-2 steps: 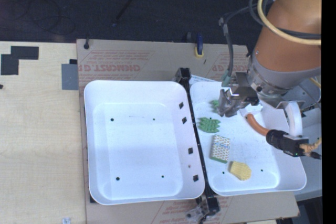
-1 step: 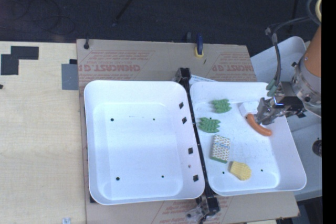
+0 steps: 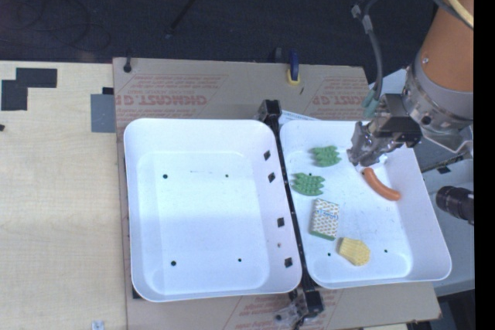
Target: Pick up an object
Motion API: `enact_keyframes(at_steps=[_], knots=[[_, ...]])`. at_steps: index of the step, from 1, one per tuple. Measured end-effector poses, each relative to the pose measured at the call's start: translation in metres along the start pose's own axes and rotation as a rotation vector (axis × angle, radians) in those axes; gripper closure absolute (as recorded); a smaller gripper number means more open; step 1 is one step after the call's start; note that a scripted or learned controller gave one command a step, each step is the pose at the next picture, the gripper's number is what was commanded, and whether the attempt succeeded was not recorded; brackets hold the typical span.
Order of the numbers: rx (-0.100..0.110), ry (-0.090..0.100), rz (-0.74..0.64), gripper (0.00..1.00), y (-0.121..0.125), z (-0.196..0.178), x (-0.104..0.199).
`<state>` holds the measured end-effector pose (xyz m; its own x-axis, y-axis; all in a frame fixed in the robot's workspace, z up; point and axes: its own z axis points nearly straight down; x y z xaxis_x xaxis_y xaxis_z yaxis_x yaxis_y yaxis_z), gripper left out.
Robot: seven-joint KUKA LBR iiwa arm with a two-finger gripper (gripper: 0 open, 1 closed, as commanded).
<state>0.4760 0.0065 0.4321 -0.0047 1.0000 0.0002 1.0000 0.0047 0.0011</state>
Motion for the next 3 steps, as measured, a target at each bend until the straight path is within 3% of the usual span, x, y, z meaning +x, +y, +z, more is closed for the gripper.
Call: enact_keyframes(at_steps=[1,3], knots=[[0.014,-0.001,0.007,1.0,-0.001,0.105,-0.01],[0.012,-0.001,0.009,1.0,-0.001,0.081,-0.012]])
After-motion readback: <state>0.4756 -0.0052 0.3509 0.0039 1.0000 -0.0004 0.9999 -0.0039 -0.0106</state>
